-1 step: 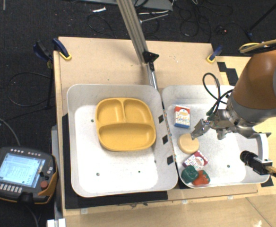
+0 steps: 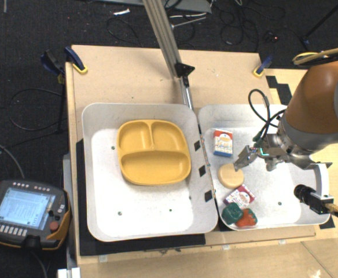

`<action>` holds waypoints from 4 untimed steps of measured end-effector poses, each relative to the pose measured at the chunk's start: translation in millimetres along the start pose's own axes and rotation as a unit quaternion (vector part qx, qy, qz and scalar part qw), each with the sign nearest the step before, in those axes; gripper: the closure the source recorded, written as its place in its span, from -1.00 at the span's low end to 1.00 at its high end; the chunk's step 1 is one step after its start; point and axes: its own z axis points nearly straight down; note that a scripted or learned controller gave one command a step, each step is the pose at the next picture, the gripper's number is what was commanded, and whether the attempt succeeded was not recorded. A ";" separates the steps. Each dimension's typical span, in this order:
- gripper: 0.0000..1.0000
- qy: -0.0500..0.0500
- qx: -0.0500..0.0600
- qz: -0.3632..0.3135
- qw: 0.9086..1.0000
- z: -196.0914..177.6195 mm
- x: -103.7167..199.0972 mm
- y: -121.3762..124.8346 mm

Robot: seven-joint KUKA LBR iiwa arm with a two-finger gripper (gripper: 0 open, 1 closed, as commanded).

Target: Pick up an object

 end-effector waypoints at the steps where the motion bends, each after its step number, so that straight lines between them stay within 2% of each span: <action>1: -1.00 0.000 0.003 0.001 1.000 54.2 -9.3 -5.3; 2: -1.00 0.000 0.003 0.001 1.000 108.0 -8.7 -6.7; 3: 1.00 0.000 -0.001 0.001 1.000 94.8 -8.7 -4.8; 4: 1.00 -0.001 -0.003 -0.002 1.000 36.8 0.3 -0.7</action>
